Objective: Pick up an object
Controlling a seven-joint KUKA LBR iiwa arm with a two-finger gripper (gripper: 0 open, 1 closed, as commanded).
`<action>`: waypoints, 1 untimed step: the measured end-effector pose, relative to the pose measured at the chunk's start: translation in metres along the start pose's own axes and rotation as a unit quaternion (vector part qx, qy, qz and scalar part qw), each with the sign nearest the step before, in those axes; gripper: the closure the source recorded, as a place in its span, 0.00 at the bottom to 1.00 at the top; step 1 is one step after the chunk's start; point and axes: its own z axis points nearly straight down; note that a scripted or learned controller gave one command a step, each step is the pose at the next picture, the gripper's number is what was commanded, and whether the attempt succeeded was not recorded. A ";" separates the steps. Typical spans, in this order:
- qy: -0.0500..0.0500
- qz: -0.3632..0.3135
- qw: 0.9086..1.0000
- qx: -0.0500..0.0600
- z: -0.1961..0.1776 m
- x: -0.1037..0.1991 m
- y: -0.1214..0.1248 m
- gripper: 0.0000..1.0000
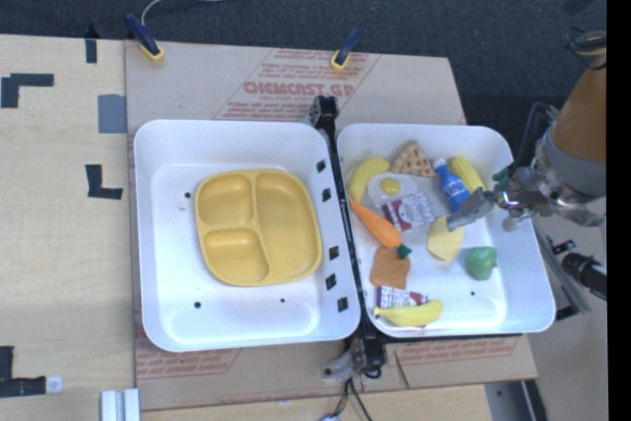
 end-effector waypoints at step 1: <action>0.001 0.000 1.000 -0.002 0.146 0.046 0.012 0.00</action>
